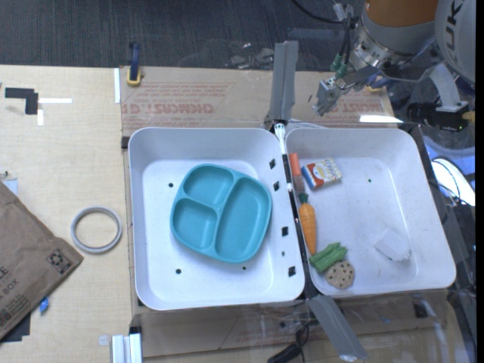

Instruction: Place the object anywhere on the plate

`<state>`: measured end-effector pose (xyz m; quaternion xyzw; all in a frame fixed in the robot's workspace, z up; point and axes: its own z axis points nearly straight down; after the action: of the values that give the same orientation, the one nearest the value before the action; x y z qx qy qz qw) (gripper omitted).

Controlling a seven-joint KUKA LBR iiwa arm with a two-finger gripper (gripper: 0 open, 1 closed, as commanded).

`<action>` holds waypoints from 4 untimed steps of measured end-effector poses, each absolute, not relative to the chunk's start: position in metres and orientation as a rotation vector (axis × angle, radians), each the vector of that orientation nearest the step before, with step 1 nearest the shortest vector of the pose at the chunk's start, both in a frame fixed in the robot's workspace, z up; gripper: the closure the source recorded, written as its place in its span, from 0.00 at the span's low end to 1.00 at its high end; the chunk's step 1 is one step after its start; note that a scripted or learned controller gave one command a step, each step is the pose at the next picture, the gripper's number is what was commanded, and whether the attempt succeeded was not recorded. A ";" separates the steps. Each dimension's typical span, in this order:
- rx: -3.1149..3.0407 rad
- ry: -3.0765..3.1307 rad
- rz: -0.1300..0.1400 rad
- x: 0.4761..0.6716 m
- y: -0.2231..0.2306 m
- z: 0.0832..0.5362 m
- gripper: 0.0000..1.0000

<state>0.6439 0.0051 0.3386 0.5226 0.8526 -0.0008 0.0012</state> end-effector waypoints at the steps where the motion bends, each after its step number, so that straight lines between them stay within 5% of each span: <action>1: 1.640 2.677 -0.003 0.644 0.005 0.338 0.00; 2: 1.638 2.676 -0.005 0.645 0.005 0.347 1.00; 4: 1.387 2.821 -0.003 0.544 0.101 0.156 1.00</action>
<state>0.5444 0.1010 0.1558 0.4412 0.8974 -0.0011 -0.0008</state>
